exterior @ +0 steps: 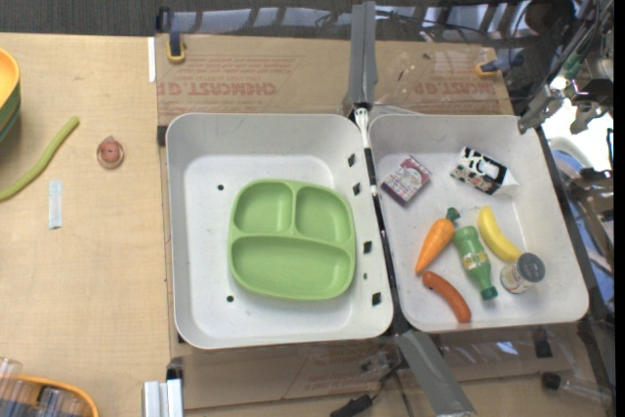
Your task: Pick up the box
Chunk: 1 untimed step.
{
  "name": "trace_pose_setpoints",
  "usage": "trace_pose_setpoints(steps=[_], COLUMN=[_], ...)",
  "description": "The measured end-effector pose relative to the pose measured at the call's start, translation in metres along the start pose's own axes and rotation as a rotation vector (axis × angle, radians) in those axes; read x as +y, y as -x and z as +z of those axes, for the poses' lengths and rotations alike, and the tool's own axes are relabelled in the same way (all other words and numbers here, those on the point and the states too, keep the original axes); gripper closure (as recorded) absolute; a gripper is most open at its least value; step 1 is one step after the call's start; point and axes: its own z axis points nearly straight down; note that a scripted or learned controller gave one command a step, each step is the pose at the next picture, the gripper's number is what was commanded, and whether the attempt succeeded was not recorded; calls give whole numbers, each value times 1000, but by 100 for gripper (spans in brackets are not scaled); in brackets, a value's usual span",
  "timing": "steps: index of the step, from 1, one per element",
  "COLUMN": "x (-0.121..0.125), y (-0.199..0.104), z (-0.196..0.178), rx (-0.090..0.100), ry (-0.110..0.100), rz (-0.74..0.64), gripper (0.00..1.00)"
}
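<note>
- Two white bins sit side by side on the bench, the left bin point(195, 239) and the right bin point(562, 293), with brown cardboard point(264, 78) under them.
- The left bin holds a green divided plate point(291, 239), lying flat near the middle.
- Over in the right bin, a small pink-purple box point(406, 179) lies flat in the far left part, close to the wall shared with the other bin.
- Just to its right, near the far wall, lies a black-and-white box point(481, 170), apart from the first.
- Nearer the camera, a carrot point(435, 243) lies at a slant, with a green bottle point(474, 261) just beside it.
- A banana point(499, 235) sits right of the bottle, and a small can point(524, 271) lies close to the banana's near end.
- A red sausage-like piece point(447, 295) lies closest to the front wall.
- Both boxes rest on the bin floor, nothing gripping them.
- Whether the pincer is apart or together, I cannot tell.
- Off on the wooden table to the left: a green strip point(39, 161) and a small pink object point(110, 152).
</note>
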Motion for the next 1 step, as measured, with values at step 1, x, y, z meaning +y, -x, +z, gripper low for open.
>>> trace_pose_setpoints(steps=[1], x=[38], y=[2], z=[-90], rx=[-1], ry=[1], rz=[265], gripper=[0])
